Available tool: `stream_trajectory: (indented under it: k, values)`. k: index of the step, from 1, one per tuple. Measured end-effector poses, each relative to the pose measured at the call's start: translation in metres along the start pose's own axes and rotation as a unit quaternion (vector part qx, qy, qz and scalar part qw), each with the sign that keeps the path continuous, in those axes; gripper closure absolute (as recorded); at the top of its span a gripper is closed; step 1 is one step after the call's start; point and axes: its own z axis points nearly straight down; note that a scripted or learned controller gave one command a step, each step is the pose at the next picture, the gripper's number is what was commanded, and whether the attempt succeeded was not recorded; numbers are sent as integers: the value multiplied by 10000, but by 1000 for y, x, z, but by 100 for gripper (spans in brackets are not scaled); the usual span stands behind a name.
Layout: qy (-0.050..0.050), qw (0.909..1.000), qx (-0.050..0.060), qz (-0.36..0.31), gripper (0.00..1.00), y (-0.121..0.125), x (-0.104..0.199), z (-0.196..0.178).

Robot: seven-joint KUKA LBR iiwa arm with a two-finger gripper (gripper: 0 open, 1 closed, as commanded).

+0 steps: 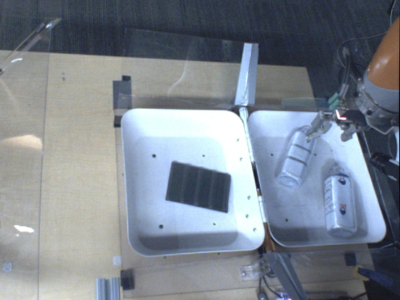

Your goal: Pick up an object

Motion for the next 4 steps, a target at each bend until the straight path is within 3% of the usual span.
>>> stream_trajectory:
  k: [1,2,3,4]
  values:
    - [-62,9934,-181,-1128,0,-14,-36,139]
    - [-72,9879,-232,-1533,0,-2,-14,145]
    - [-8,9705,-21,-2410,0,64,12,184]
    - [3,9755,91,-2200,0,94,25,188]
